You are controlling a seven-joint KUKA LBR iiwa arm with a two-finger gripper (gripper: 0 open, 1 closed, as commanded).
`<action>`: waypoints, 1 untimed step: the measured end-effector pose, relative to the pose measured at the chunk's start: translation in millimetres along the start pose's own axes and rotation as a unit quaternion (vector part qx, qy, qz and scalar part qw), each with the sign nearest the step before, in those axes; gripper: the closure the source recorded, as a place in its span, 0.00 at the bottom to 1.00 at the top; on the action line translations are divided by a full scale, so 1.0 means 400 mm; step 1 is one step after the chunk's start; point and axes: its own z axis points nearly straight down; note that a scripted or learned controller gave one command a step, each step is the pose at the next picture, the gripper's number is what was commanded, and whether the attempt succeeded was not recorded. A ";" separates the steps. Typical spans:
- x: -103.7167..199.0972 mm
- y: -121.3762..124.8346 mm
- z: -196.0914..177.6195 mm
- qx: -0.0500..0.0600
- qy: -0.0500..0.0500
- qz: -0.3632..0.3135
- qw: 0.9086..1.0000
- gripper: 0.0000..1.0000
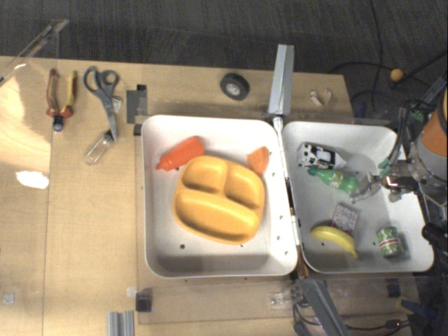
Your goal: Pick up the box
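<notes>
A black-and-white box lies in the far left part of the right bin. Just in front of it is a green bottle on its side. My gripper hangs over the right side of that bin, to the right of the bottle's end and well right of the box. It touches neither. The arm, with its orange band, comes in from the right edge.
The right bin also holds a small grey patterned packet, a banana and a green can. The left bin holds a yellow divided tray and two orange items. Scissors and pliers lie on the bench.
</notes>
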 end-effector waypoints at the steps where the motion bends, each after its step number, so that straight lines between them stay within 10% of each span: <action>1: 0.017 0.014 0.329 -0.006 -0.001 0.009 1.000 0.00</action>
